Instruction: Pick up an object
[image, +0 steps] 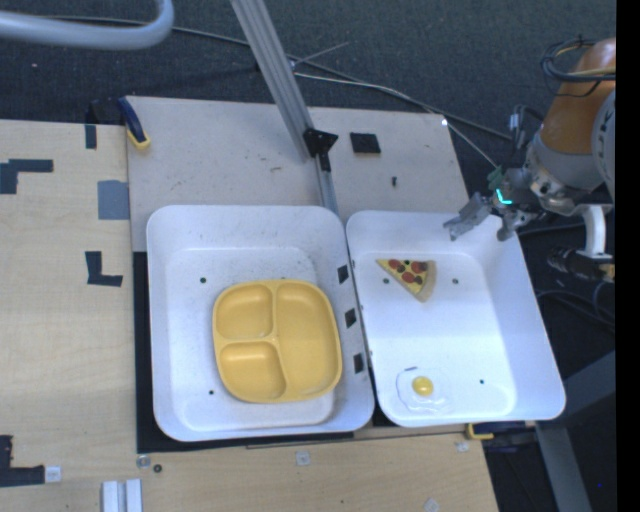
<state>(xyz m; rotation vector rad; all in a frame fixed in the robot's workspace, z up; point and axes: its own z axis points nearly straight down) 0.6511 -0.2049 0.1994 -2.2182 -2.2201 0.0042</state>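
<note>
A toy pizza slice (409, 275) lies in the upper left part of the right bin (500, 330). A toy fried egg (420, 388) rests near that bin's front edge. My gripper (484, 219) hovers above the right bin's far right corner, up and to the right of the pizza slice. Its two grey fingers (462, 220) are spread apart with nothing between them.
A yellow divided plate (277, 339) sits in the left bin (180, 300). A slanted metal pole (290, 90) runs down to the gap between the bins. Cables trail across the dark floor behind the bench.
</note>
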